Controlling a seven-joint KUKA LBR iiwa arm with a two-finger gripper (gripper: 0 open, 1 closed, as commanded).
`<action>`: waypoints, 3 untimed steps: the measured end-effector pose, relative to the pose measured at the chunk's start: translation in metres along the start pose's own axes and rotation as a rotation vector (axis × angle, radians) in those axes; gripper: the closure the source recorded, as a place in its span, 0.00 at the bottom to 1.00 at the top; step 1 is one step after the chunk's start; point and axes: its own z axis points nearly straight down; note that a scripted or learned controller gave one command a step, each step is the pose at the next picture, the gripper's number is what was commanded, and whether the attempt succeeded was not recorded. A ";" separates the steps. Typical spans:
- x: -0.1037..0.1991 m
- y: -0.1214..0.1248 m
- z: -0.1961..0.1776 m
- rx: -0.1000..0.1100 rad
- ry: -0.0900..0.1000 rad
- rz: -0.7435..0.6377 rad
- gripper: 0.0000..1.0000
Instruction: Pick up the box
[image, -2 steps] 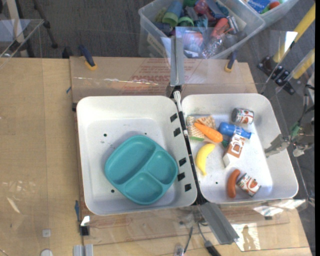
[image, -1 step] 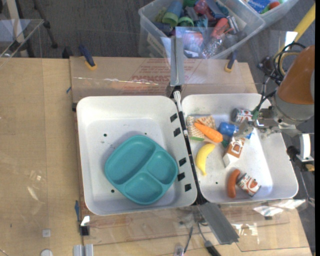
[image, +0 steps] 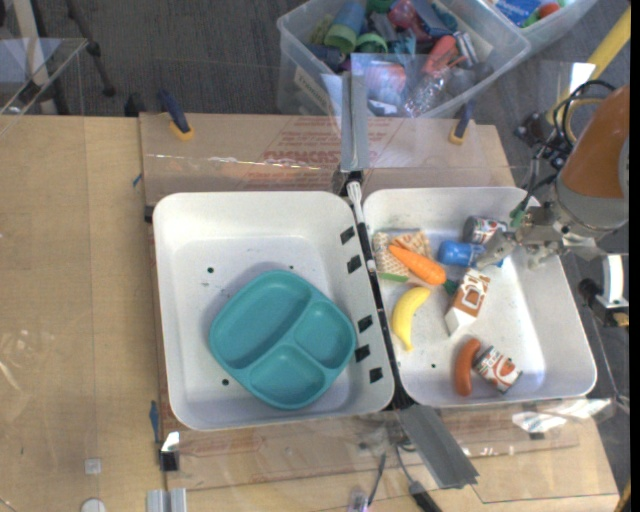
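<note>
The box (image: 470, 297) is a small orange and white carton. It lies tilted in the middle of the right bin (image: 560, 340), between the banana (image: 407, 312) and the bin's right side. My gripper (image: 503, 252) reaches in from the right, over the upper part of this bin, just above and right of the box. It hangs close to a small silver can (image: 483, 231) and a blue cup (image: 456, 253). Nothing in the view shows the box lifted off the bin floor.
An orange carrot (image: 419, 265) lies on a patterned packet at the right bin's upper left. A red sausage (image: 462, 366) and a red-white can (image: 498, 369) lie near its front. The left bin (image: 190, 260) holds a teal divided plate (image: 283, 339). A clear tub of toys (image: 400, 45) stands behind.
</note>
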 end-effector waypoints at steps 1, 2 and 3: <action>0.001 0.045 0.035 -0.001 0.013 -0.132 0.00; 0.019 -0.036 0.035 -0.010 -0.002 -0.147 0.00; 0.007 0.042 0.034 -0.012 -0.002 -0.218 0.00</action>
